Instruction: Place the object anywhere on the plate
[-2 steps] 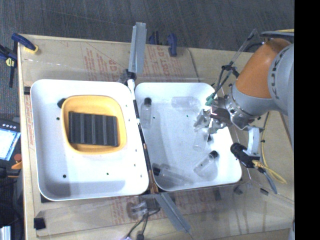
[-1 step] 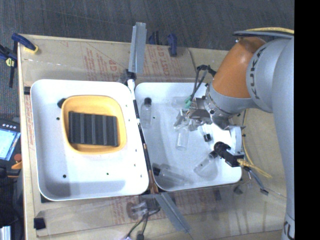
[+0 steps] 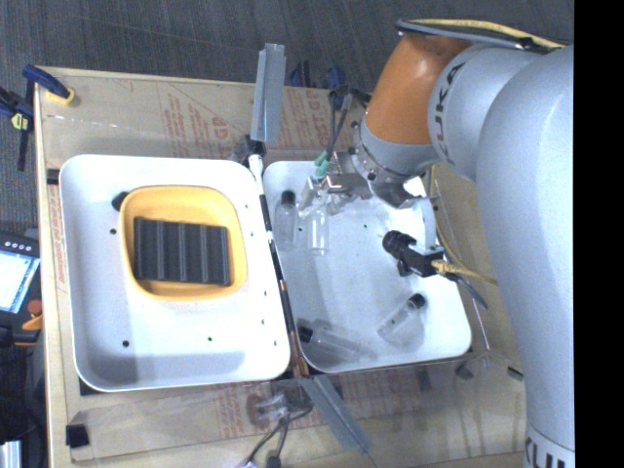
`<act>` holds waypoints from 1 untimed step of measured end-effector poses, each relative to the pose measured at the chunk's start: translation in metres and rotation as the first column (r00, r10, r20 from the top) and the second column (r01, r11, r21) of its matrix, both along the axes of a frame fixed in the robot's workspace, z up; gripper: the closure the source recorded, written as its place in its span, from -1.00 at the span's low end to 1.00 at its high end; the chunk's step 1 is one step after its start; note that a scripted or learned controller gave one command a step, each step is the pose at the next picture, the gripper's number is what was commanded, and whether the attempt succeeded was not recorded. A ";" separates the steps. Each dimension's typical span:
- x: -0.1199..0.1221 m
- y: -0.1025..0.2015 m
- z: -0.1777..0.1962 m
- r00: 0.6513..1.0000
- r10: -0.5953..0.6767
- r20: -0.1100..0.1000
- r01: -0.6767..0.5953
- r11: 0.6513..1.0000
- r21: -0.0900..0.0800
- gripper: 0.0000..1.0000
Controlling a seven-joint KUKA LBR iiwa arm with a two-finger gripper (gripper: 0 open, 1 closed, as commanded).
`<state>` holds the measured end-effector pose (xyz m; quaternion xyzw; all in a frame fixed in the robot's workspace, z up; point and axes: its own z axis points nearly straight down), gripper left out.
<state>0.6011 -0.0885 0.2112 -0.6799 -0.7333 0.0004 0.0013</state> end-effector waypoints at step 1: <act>0.019 0.070 -0.020 0.998 0.069 -0.001 -0.069 0.998 0.001 1.00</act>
